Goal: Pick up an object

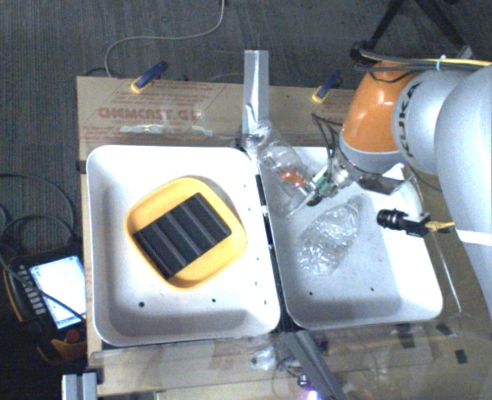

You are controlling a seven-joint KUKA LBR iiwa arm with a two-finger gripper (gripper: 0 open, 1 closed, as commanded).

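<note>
- Two shallow white bins are seen side by side on a wooden bench (154,111) in the middle of the frame.
- The left bin (112,182) is taken up by a yellow tray-like object (150,211) with a black ribbed panel (183,233) set into its top, lying at a slant near the bin's centre.
- The right bin (396,294) is placed just beside the left one, their rims touching along the middle of the frame.
- A crumpled piece of clear plastic (328,238) is seen near the centre of the right bin, lying on the floor of the bin.
- A clear plastic bottle (286,169) with something orange inside is lying tilted at the upper left corner of the right bin, against the rim.
- The grey arm (467,132) with its orange band (371,119) is seen reaching in from the upper right of the frame.
- The gripper (323,187) is located low over the upper part of the right bin, just beside the bottle and just above the crumpled plastic.
- Whether the gripper is wide or narrow cannot be told, as it is too small and blurred; nothing is seen to be held.
- Two blue and yellow clamps (148,76) are fixed to the bench's far edge, at the upper part of the frame.
</note>
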